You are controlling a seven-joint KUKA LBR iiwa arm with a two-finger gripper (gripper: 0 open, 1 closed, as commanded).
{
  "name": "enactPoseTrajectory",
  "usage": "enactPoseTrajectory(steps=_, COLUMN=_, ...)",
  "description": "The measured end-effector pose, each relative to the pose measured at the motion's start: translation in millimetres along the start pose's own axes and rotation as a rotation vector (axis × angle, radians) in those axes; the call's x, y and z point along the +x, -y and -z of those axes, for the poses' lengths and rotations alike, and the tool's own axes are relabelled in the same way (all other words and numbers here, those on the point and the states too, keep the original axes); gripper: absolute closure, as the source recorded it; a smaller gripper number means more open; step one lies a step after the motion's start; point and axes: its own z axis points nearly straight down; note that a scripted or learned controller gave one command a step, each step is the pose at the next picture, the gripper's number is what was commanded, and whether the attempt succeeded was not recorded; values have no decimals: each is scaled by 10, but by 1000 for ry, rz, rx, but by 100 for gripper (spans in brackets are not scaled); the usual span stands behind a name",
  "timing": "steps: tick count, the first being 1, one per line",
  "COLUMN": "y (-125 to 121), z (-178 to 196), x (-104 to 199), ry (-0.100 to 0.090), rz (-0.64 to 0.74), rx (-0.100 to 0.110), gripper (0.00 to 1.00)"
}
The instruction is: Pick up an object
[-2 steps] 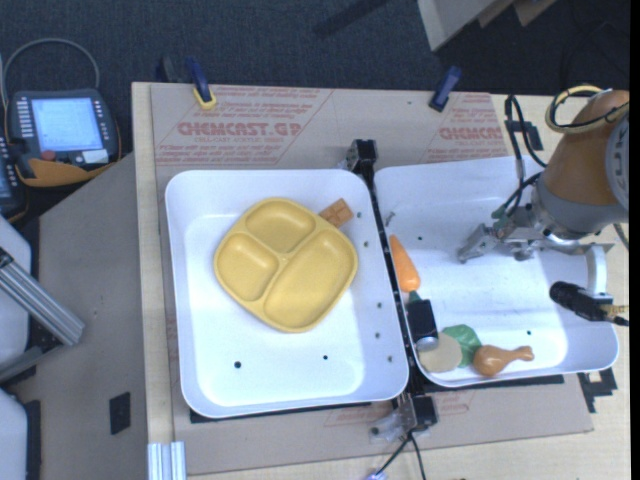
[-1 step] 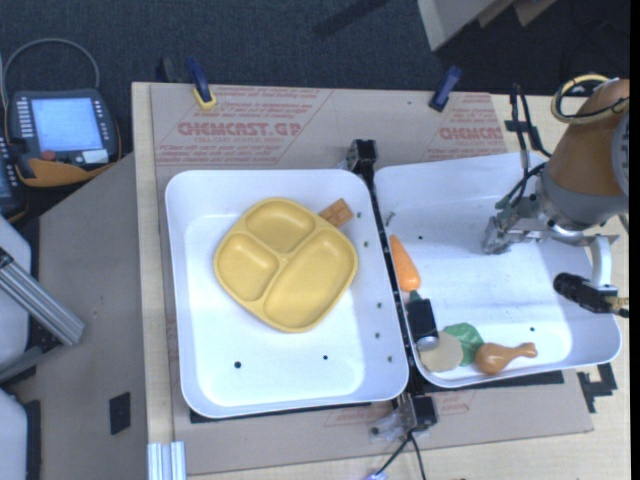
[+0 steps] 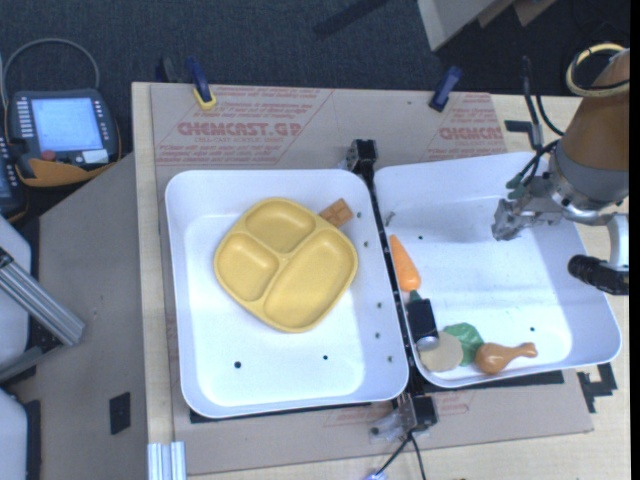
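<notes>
Two shallow white bins sit side by side on the desk [image 3: 300, 118], which is covered with a brown board printed in red lettering. Left bin [image 3: 200, 368] holds a yellow divided plate [image 3: 286, 264] with three compartments, lying flat toward the bin's upper middle; a small brown block [image 3: 337, 211] pokes out from under the plate's upper right edge. Right bin [image 3: 590, 343] holds an orange carrot [image 3: 403, 263] lying along its left wall, with a black rectangular object [image 3: 420, 318] just below it. Near the bin's lower left corner a beige round piece [image 3: 441, 354] touches a green item [image 3: 465, 336], and a brown drumstick-shaped toy [image 3: 503, 354] lies just beside them, pointing right. The grey arm [image 3: 597, 138] with its orange band reaches in from the right, and the gripper [image 3: 512, 220] hangs over the upper right part of the right bin, well apart from the carrot and the cluster of toys. Nothing is seen between its fingers; whether they are spread or closed cannot be told at this angle.
</notes>
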Motion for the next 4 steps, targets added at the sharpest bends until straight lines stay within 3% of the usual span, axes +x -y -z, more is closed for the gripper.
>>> enactPoseTrajectory(steps=2, y=-83, z=1099, x=-99, ry=1, rz=0, rx=-2, gripper=100)
enactPoseTrajectory(steps=4, y=-305, z=1109, x=997, ry=-3, rz=4, rx=3, gripper=100)
